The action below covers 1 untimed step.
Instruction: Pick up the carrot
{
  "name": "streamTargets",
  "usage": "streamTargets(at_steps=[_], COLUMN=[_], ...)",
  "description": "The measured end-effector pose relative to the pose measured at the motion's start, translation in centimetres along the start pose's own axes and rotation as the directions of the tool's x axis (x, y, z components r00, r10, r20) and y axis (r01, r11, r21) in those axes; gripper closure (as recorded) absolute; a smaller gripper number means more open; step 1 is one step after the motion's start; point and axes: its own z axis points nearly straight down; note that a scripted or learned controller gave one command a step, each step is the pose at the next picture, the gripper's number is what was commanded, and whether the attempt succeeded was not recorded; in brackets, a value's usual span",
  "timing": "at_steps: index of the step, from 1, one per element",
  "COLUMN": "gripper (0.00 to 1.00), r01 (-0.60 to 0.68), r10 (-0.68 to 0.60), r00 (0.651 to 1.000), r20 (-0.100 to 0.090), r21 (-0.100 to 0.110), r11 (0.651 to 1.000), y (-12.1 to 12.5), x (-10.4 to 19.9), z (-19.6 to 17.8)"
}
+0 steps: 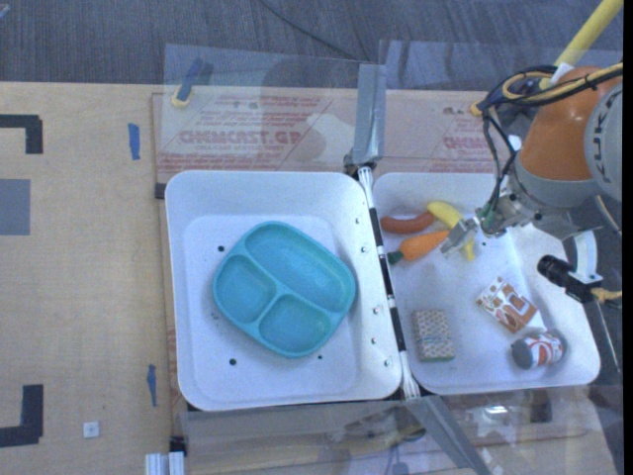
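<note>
The carrot (423, 244) is orange with a green stub at its left end. It lies slantwise near the left wall of the right bin (475, 379), in the bin's far part. My gripper (460, 237) hangs low right at the carrot's right end, touching or nearly touching it. The grey arm with its orange band (559, 151) comes down from the upper right. From this view I cannot tell whether the carrot is gripped.
Just behind the carrot lie a red-brown sausage (405, 223) and a yellow banana (444, 212). A brown block (433, 334), an orange-and-white packet (506, 306) and a small can (537, 348) sit nearer the front. The left bin (193, 364) holds a blue divided plate (285, 287).
</note>
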Motion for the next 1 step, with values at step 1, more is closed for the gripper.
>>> streamTargets(at_steps=[1], gripper=[0.0], r01=[0.177], r10=[-0.178], r00=[0.984], r20=[0.01], r21=[0.012], r11=[0.984], y=[3.89], x=[2.16], z=[2.28])
